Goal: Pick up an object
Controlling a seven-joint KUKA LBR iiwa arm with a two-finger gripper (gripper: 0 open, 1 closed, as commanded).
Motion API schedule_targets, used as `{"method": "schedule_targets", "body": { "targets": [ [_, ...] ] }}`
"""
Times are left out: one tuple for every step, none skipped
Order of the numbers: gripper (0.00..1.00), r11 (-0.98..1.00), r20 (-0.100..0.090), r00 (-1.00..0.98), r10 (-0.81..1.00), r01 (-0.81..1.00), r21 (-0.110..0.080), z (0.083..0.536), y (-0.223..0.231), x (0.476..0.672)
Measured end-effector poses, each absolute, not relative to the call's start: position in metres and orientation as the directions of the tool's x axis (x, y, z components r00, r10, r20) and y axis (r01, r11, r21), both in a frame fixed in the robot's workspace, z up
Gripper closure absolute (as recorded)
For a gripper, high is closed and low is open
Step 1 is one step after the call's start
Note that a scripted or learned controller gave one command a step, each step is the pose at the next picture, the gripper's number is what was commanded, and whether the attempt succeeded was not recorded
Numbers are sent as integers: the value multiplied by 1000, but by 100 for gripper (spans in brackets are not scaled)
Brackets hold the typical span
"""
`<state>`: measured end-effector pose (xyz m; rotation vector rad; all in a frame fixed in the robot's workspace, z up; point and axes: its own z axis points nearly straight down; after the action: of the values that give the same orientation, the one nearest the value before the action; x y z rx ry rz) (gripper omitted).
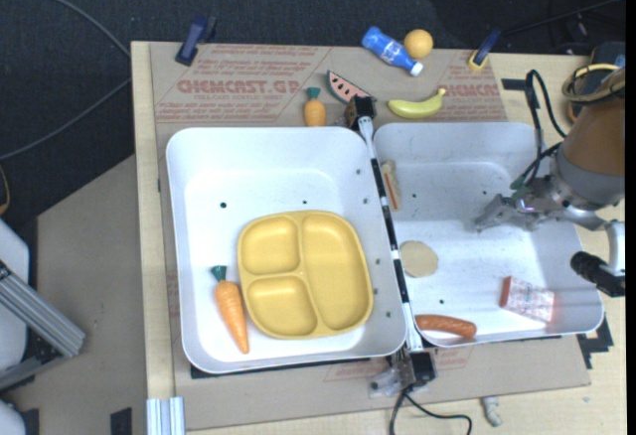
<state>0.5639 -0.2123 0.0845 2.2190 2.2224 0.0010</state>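
Over the right bin (467, 150) my gripper (494, 215) hung, grip state unclear; I judged squaring above the cookie (418, 260) wisest.

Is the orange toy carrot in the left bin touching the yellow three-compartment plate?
Cannot tell. In the camera view the orange toy carrot lies right along the left edge of the yellow three-compartment plate, with no clear white gap and no plain contact.
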Motion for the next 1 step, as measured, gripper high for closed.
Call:
{"method": "schedule_targets", "body": {
  "targets": [
    [0,0,1,0,1000,1000,-2,84,-217,486]
  ]
}}
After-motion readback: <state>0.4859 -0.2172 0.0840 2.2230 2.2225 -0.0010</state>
